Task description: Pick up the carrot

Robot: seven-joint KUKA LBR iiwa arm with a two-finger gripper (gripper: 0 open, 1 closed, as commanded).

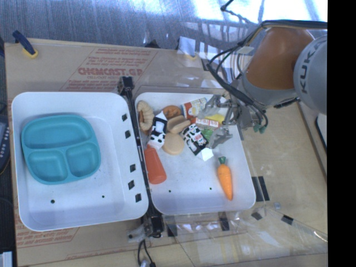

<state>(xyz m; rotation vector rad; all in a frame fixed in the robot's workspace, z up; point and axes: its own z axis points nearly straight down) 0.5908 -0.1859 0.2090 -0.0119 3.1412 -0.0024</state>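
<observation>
I am looking down on the right-hand bin (245, 191), where the carrot (225, 178) is lying on bare white floor near the bin's right wall, toward the near edge. Its green top is pointing up the view toward the clutter and its orange tip is pointing down toward the near rim, tilting slightly to the right, so its long axis is running roughly along the bin's right wall.

The hand (225, 131) is hanging over the upper right part of the same bin, at the edge of a pile of toy food, just beside a black-and-white spotted piece (194, 138) and a small white block (207, 154). I am not seeing anything caught in it, and I cannot tell how far it is spread, since the metal parts are blurring into the packets behind them.

So the carrot is lying almost straight down the view from the hand, near it but apart, with open floor between them. I am judging that the coming move calls for a short travel toward the near rim and a closing line set across the carrot's body. The wall close on the carrot's right is leaving little room on that side.
</observation>
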